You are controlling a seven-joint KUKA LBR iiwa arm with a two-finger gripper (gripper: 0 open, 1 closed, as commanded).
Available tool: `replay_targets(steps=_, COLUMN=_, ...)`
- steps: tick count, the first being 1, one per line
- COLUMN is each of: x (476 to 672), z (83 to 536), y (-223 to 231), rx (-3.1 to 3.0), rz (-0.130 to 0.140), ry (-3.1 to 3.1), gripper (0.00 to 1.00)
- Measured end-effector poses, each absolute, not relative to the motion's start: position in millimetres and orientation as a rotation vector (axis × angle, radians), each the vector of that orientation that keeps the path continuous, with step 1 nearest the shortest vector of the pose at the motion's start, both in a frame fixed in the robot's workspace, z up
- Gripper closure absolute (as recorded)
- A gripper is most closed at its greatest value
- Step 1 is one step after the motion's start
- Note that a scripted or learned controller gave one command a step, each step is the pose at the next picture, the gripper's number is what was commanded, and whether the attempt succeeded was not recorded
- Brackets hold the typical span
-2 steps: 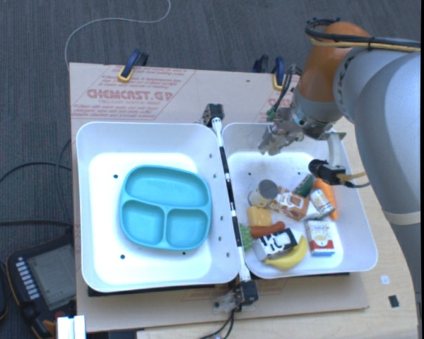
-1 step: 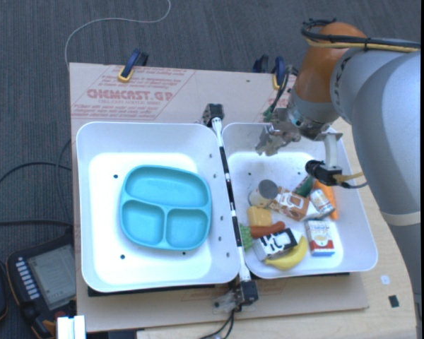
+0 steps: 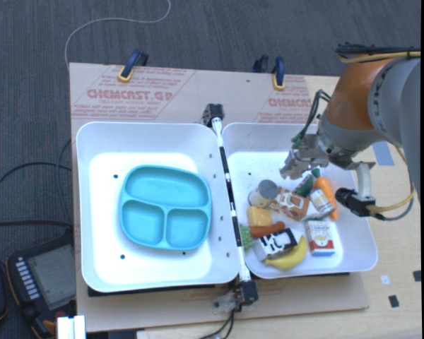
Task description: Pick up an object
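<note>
The objects to pick from lie heaped in the right bin [image 3: 353, 256], at the lower right of the frame. A banana [image 3: 288, 258] sits at the near edge of the heap, touching a black-and-white package [image 3: 277, 241] just above it. To the right of these lies a small red-and-white carton [image 3: 321, 236]. An orange block [image 3: 264, 222] rests at the left of the heap, with a grey can [image 3: 266, 191] above it and a brown-and-white box [image 3: 292, 202] beside the can. Further right are a carrot [image 3: 327, 193] and a small can [image 3: 320, 203], close together, and a dark green item [image 3: 306, 184] just left of the carrot.

The gripper [image 3: 299, 162] hangs over the upper part of this heap, near the green item; whether its fingers are wide or narrow cannot be told, and nothing is seen held. The grey arm with its orange band [image 3: 360, 97] comes in from the upper right.

The left bin [image 3: 92, 260] holds a blue divided plate [image 3: 166, 207] with three compartments. Both bins rest on a brown board [image 3: 127, 97] on the tabletop, clamped at its top edge by a blue clamp [image 3: 131, 63] and a yellow-tipped clamp [image 3: 278, 75]
</note>
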State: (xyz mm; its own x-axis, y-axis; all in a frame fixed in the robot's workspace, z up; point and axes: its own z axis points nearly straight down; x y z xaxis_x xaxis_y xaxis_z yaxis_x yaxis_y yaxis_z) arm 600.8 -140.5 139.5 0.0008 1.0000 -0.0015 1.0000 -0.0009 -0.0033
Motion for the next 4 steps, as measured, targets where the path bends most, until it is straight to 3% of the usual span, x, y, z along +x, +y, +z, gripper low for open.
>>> replay_targets(steps=1, x=601.0, z=139.4, y=-139.8, rx=-2.221, rz=0.004, ry=-2.220, gripper=0.00)
replay_targets(steps=2, x=561.3, z=87.5, y=-106.3, rx=-2.228, rz=-0.004, ry=-2.226, gripper=0.00)
replay_targets(steps=3, x=562.4, z=97.0, y=-106.2, rx=-2.228, rz=-0.006, ry=-2.226, gripper=1.00)
replay_targets(steps=4, x=562.2, z=104.9, y=-106.1, rx=-2.227, rz=-0.004, ry=-2.225, gripper=1.00)
